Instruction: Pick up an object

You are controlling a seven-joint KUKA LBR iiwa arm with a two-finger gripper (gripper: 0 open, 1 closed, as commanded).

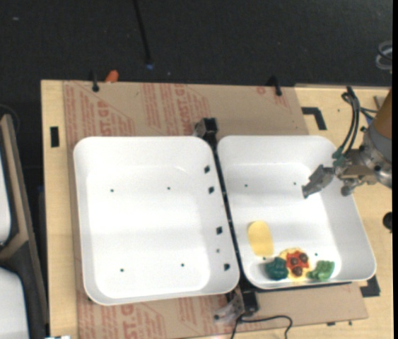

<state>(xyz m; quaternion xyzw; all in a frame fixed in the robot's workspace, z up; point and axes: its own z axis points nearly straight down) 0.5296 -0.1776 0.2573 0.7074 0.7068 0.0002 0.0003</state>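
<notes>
My gripper [316, 181] hangs over the upper right part of the right bin [269, 154], reaching in from the right. Nothing shows in its grasp. A pale yellow object [259, 237] lies on the bin floor below and to the left of the gripper. Along the bin's front edge sit a teal object [276, 268], a red and yellow object [297, 261] and a green object [322, 270], close together. The gripper is well apart from all of them.
The left bin [149, 210] sits beside the right one, with a black divider strip [216, 189] between them. Both rest on a cardboard sheet [149, 111] on the bench. Cables [354, 119] run by the arm at the right.
</notes>
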